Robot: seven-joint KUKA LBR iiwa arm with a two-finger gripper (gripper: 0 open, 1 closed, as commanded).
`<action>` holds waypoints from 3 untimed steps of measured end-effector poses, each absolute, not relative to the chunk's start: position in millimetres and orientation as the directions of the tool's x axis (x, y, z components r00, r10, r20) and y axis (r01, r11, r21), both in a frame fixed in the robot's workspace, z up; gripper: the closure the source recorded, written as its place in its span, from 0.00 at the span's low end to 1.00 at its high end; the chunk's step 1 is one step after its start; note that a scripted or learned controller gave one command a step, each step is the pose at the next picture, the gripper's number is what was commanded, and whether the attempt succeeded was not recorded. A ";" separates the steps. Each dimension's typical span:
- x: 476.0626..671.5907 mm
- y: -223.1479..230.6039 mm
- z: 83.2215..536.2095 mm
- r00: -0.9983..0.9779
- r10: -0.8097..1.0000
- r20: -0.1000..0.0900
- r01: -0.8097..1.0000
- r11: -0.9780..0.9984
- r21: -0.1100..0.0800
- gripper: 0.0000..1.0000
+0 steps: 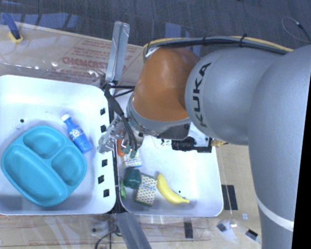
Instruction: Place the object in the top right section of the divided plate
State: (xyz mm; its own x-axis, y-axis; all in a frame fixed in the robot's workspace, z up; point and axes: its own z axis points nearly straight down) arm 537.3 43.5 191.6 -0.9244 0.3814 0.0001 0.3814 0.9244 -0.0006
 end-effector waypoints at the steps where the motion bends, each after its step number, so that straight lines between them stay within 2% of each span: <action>1: 502.1 -8.5 215.0 -0.958 0.286 0.001 0.286 0.958 -0.001 1.00; 2: 486.7 76.7 191.6 -0.988 0.155 0.001 0.155 0.988 0.000 1.00; 3: 486.7 76.4 191.6 -0.988 0.155 0.001 0.155 0.988 0.000 0.00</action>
State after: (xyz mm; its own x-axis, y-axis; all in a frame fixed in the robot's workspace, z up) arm 486.7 76.4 191.6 -0.9879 0.1552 0.0006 0.1552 0.9879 -0.0002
